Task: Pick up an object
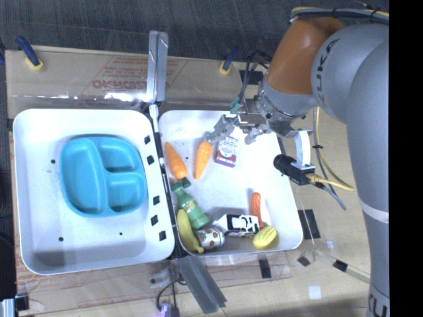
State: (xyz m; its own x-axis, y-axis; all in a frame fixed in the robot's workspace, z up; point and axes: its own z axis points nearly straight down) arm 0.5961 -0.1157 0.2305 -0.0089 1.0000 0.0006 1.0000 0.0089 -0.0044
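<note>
In the camera view, the gripper [228, 129] hangs over the upper part of the right bin [281, 177], and a small maroon-and-white packet [226, 152] sits right under its fingertips. Whether the claw is open, closed or gripping the packet cannot be told from this angle. No object is visibly lifted clear of the bin, so the pick looks not yet done: securing a grasp and raising it are what remain, as far as this view allows.

The right bin holds most of the clutter. Two carrots [175, 160] [203, 159] lie near its upper left, just beside the packet. A smaller orange piece [256, 207] lies lower right. Along the bottom edge sit a green bottle [189, 207], a banana [186, 233], a black-and-white toy [242, 224] and a yellow lemon-like fruit [265, 237], crowded close together.

The left bin [39, 243] holds a blue divided tray [104, 175], lying flat near its centre.
</note>
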